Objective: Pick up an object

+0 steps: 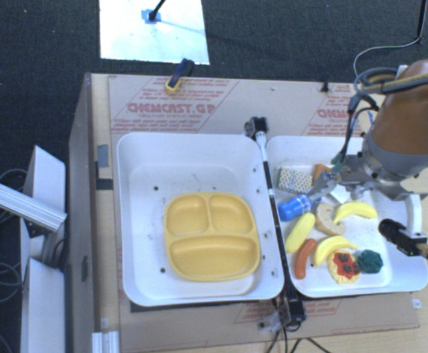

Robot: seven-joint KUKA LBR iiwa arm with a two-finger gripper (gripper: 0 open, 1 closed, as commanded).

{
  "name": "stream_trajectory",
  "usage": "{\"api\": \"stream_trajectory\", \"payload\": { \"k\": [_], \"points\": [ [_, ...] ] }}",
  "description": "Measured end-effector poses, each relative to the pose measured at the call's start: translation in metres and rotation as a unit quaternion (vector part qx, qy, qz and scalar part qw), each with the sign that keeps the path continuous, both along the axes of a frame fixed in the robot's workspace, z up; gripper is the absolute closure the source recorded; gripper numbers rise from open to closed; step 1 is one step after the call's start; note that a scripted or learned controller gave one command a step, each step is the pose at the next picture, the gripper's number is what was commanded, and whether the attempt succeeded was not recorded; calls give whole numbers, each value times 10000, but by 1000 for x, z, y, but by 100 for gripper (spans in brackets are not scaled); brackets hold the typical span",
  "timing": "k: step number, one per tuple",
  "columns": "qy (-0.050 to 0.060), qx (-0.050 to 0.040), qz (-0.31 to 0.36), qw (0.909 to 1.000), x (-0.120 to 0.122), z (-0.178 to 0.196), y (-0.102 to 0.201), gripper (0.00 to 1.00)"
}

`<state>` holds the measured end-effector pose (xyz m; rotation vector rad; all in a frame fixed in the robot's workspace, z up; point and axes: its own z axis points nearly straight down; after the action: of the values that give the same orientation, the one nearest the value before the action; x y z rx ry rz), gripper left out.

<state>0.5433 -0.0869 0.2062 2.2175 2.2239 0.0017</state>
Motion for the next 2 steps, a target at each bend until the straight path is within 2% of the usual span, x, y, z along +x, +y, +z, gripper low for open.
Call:
{"api": "stream_trajectory", "payload": {
  "k": [1, 2],
  "points": [
    [0, -2, -9, 10000, 0, -122, -6, 0],
    [-8, -1, -6, 10000, 1, -111, -6, 100]
  ]
}}
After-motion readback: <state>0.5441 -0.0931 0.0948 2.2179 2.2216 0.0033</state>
